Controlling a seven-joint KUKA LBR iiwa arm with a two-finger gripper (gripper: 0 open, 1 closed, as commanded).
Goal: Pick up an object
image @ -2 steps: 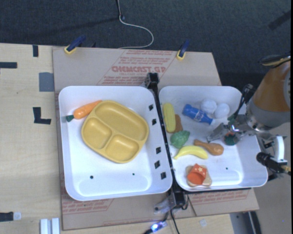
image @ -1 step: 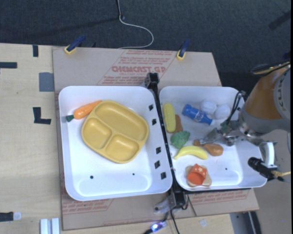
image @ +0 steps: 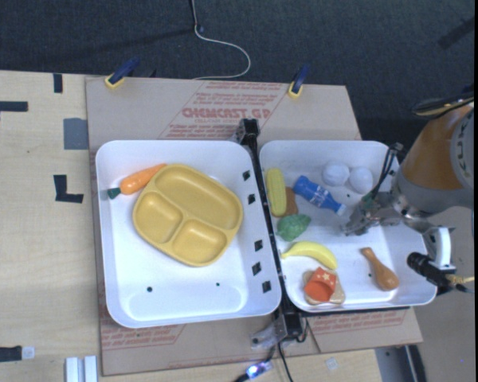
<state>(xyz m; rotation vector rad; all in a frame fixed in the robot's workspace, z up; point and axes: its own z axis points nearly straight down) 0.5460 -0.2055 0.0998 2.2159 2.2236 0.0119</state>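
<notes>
Just left of my jaws, the blue bottle lies on its side in the right bin, close but not between my fingers; whether they are spread or closed I cannot tell. Two white balls sit beyond it, a brown drumstick nearer. Farther left lie corn, a green vegetable and a banana.
</notes>
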